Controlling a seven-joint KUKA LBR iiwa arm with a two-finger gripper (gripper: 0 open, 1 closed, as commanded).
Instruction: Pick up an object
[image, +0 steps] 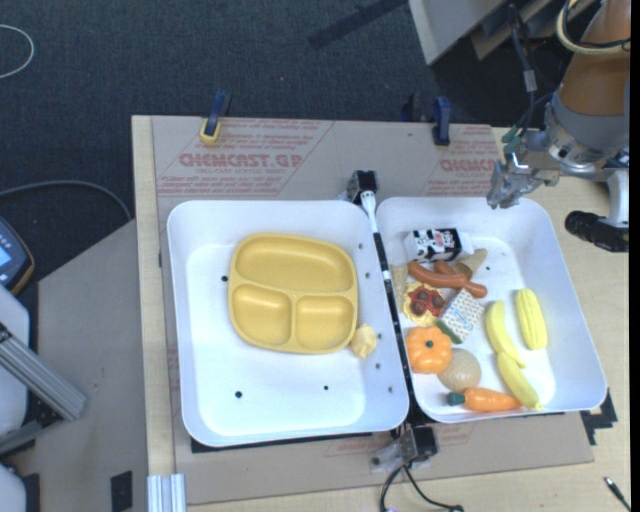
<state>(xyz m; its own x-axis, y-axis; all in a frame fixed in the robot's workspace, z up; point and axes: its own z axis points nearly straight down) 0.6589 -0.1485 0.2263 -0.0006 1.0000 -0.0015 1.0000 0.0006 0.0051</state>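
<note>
- My gripper (508, 190) hangs over the far rim of the right bin (575, 300). Whether it is spread or pressed together I cannot tell, and nothing shows in it.
- The pickable toys crowd that bin: bananas (508, 345), corn (530, 318), pumpkin (429, 350), carrot (488, 401), sausages (447, 274) and a cow-patterned carton (434, 242).
- The left bin (200, 330) holds a yellow divided plate (293, 292), probably lying flat as a drop-off spot.
- The board (300, 160) covering the worktop reads roughly "CHEMCAST GP".

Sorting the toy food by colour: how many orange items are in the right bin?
2: the pumpkin near the bin's left wall, and the carrot against its front edge. Others may be hidden under the pile.
</note>
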